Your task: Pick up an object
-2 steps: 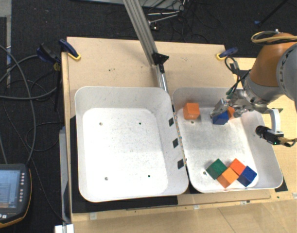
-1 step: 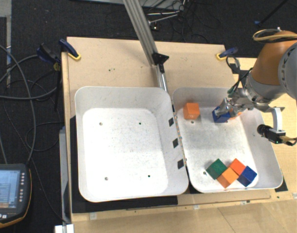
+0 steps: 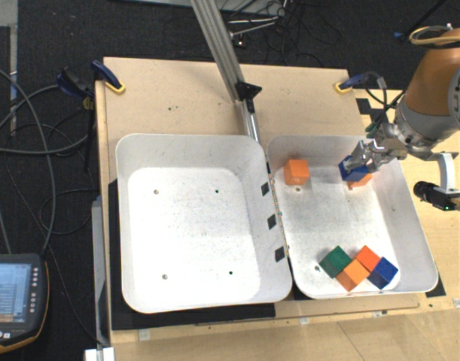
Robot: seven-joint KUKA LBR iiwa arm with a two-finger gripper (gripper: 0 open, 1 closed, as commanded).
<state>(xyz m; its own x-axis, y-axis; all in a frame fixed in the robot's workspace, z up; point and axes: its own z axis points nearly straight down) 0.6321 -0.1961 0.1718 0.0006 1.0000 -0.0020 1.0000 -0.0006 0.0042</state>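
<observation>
Hand (image 3: 363, 164) is closing round a small blue block (image 3: 355, 173) w/ an orange bit under it. Prob. light, stiff, smooth-sided; gripping flat opposite faces, mid-height, is looking safest.

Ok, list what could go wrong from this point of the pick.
1. The gripper sits right at a blue block near the right bin's far wall; whether the block is truly between the fingers is unclear, so it may slip.
2. The block looks caught at its edge, so it may tilt and drop.
</observation>
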